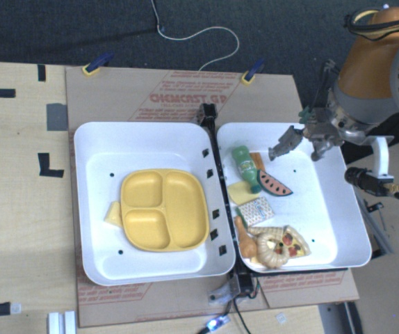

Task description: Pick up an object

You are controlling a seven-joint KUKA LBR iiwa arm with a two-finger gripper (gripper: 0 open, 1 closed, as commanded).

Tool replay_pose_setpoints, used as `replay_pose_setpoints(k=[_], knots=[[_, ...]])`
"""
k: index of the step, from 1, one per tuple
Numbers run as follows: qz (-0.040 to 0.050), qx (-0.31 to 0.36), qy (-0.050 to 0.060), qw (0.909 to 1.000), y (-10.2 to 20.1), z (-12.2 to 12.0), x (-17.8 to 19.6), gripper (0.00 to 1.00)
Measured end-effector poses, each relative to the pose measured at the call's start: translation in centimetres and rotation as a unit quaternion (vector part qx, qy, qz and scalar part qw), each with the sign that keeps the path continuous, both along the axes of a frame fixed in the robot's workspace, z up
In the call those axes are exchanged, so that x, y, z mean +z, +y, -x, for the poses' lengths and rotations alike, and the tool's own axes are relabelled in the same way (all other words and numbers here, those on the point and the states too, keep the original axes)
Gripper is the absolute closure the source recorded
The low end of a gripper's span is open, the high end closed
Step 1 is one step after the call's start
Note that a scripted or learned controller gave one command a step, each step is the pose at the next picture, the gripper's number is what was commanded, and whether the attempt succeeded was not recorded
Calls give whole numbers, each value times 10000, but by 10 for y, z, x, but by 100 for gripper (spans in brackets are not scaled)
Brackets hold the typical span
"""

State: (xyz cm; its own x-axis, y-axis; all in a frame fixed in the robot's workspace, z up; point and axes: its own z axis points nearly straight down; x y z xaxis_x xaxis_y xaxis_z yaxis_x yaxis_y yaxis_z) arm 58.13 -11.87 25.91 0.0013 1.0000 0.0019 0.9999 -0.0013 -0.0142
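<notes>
**Hovering Wide Over the Right Bin, Toys Off to Its Left**

Reaching in from the right of the camera view, the grey-and-orange arm holds its gripper [302, 147] above the upper part of the right bin [338, 207], jaws spread wide with nothing between them. The pickable toys crowd the opposite side of that bin, along the divider: a green bottle [243, 163] lying with its long axis running roughly up and down the view, a watermelon slice [274, 185] just beside it and nearest the gripper, a yellow wedge [241, 192], a patterned square [256, 211], and a doughnut [272, 247] touching a pizza slice [294, 243] at the lower edge. Any grasp, by the look of it, calls for a move left and downward in the view, toward the watermelon slice. The left bin [95, 186] carries a yellow divided plate [164, 209] with a pale yellow piece [112, 214] partly tucked under its rim. An orange item beneath the bottle is mostly hidden, and the gripper's height over the bin floor is hard to judge.
</notes>
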Motion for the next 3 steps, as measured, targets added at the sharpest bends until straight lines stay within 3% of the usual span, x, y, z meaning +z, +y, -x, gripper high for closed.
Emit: replay_pose_setpoints(k=[1,3], knots=[[7,15,-61,10000,0,-2,7,0],[8,10,-30,10000,2,6,-121,0]])
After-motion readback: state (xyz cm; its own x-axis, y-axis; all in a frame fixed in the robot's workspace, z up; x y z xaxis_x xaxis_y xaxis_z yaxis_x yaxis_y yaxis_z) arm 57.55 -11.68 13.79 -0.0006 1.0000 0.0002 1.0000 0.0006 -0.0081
